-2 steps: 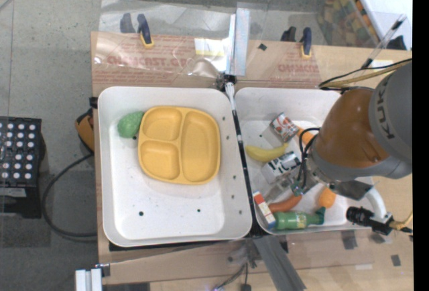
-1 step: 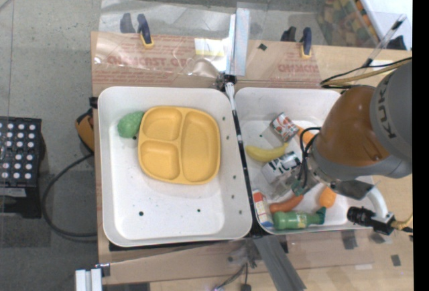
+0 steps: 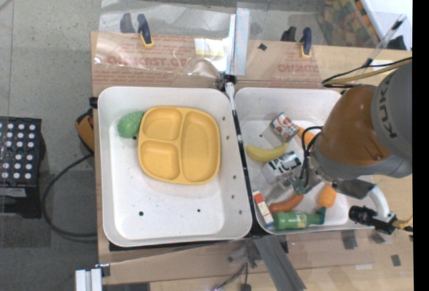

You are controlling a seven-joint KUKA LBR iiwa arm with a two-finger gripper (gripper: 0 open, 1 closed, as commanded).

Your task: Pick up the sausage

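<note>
Sausage (image 3: 288, 203) lies in right bin (image 3: 255, 103) near its front edge, beside green bottle (image 3: 298, 219). End effector (image 3: 299, 182) hangs just above it, wrist blocking; grip state cannot be told.

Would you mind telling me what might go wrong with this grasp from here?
The sausage lies crowded in the right bin: the green bottle sits just below it and an orange piece close by, so the gripper could catch or push a neighbour instead. The arm also hides part of the bin.
</note>
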